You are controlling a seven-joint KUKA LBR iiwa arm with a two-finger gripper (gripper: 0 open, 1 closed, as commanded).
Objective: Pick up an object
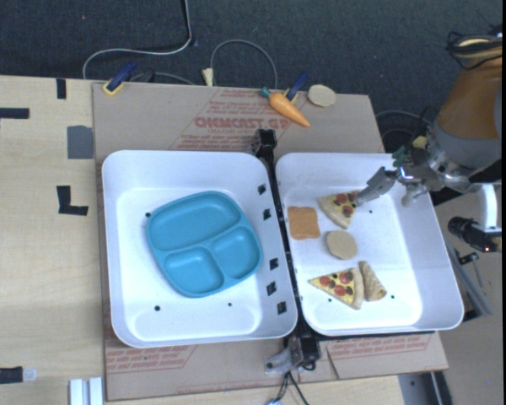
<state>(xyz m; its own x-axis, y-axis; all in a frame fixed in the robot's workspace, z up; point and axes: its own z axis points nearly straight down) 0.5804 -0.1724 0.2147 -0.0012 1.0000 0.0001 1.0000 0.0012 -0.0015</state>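
I have the gripper (pixel 364 194) reaching into the right bin (pixel 422 260) from 3 o'clock, its tip just beside the upper pizza slice (pixel 338 207); I cannot tell its state. That slice lies flat at the bin's 11 o'clock. It looks like light, stiff toy food, thin and slippery, so I'd pinch across its 2 straight edges.
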